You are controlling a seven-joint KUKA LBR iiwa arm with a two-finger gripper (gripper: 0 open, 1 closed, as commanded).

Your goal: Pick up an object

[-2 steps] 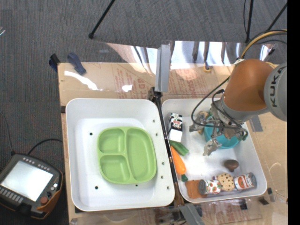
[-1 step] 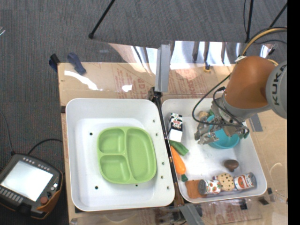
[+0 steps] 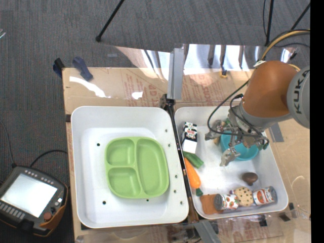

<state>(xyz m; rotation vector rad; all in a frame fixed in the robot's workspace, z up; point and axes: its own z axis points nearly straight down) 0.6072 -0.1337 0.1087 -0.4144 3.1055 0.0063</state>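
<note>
Gripper (image 3: 226, 157) over right bin (image 3: 280, 178), fingers apart, nothing between them. Teal bowl (image 3: 248, 151) touching at its 2 o'clock. Brown lump (image 3: 249, 177) at 5 o'clock, near.

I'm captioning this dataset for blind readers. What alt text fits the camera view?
A grey and orange robot arm's tool hangs over the right bin, by a teal bowl, above scattered toy food: a carrot, cookie and cans. The left bin holds a green divided tray.
</note>
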